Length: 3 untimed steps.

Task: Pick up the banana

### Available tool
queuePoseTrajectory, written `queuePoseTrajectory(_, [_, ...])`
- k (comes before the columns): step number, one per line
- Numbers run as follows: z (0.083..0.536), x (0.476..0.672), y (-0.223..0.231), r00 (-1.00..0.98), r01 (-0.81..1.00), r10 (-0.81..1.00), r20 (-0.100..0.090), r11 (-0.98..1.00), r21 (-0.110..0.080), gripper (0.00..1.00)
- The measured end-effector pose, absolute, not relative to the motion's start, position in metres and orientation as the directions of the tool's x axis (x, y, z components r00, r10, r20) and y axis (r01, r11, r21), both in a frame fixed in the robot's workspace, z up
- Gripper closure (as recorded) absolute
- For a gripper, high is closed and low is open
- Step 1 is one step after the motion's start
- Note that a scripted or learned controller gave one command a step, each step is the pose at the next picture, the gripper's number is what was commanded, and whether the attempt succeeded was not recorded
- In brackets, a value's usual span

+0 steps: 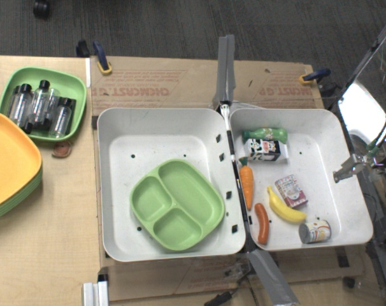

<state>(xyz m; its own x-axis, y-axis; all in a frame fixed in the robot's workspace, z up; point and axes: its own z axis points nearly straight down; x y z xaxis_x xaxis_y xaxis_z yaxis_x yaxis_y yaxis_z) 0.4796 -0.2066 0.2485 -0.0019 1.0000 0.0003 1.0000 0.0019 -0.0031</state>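
Banana (pixel 285 208) lies untouched on the floor of the right bin (pixel 333 127), curved, well apart from the hand (pixel 349 169), which hangs at the bin's right rim; whether it is released or clenched I cannot tell. Nothing sits between its tips. Working outward from the hand: a small pink carton (pixel 291 191) lies just beside the banana's upper end, a tin can (pixel 315 231) on its side at the lower end, then a red sausage (pixel 262 222), a carrot (pixel 246 182), and a milk carton (pixel 264 149). This crowding likely calls for a narrow approach. The left bin (pixel 116 171) holds a green divided tray (pixel 176 204).
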Motion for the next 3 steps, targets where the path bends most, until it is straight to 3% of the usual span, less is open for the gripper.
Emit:
queuePoseTrajectory(1, [0.096,0.479,-0.193,0.011,1.0,1.0,-0.002,-0.011,0.006,0.0])
queuePoseTrajectory(2, [0.105,0.48,-0.192,0.013,1.0,1.0,0.001,-0.013,0.007,1.0])
queuePoseTrajectory(3, [0.191,0.549,-0.195,0.248,0.969,0.969,-0.002,-0.248,-0.002,1.0])
